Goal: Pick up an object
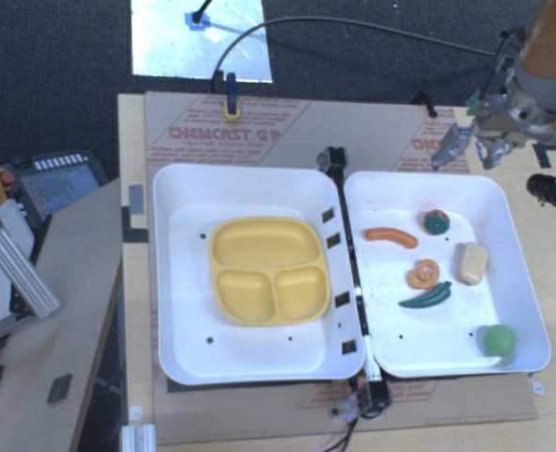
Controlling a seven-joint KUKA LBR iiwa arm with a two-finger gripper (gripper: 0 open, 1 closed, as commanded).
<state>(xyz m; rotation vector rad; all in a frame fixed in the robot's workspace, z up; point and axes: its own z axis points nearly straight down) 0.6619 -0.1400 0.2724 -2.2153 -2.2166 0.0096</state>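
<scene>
The bench is evenly and brightly lit from overhead, with only faint shadows cast. The 2 white bins [259,182] appear slightly washed out; detail is soft throughout.

A pale wooden bench [137,252] carries a flat brown cardboard sheet printed with red lettering [259,130], and on that sheet two shallow white plastic bins sit side by side, their inner walls touching along a black hinge strip [346,252]. The left white bin [179,252] and the right white bin [518,290] cover most of the cardboard. A yellow and blue clamp [231,97] grips the sheet's far edge.
</scene>
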